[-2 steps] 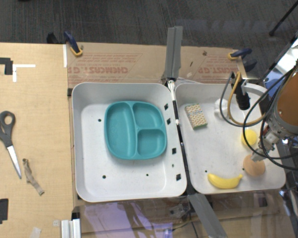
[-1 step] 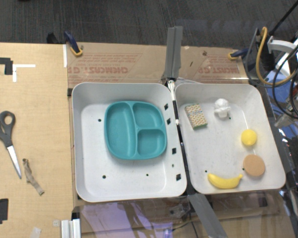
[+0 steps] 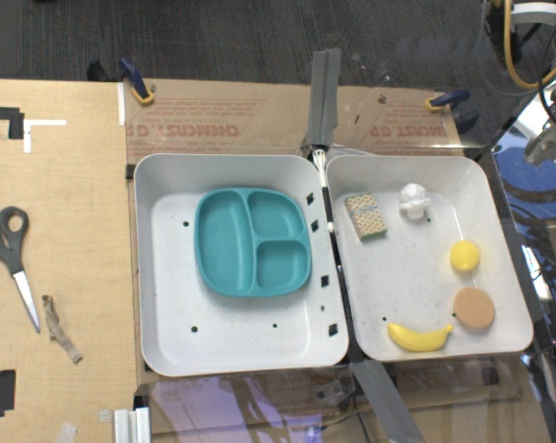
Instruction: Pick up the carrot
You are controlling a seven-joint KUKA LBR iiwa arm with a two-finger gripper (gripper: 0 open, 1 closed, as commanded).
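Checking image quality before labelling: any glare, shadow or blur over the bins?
Camera view: even lighting, both bins sharp; the right bin shows faint sheen, the teal plate soft highlights; the banana casts only a slight shadow; no blur.

Red lettering runs across the brown cardboard sheet [image 3: 287,118] lying behind the two white bins — printed upside down from this camera's vantage. On the left stretch [image 3: 199,129] it appears to read "CHEMCAST GP"; the right stretch [image 3: 398,129] seems to repeat the "GP" ending, its other letters too faint to make out.
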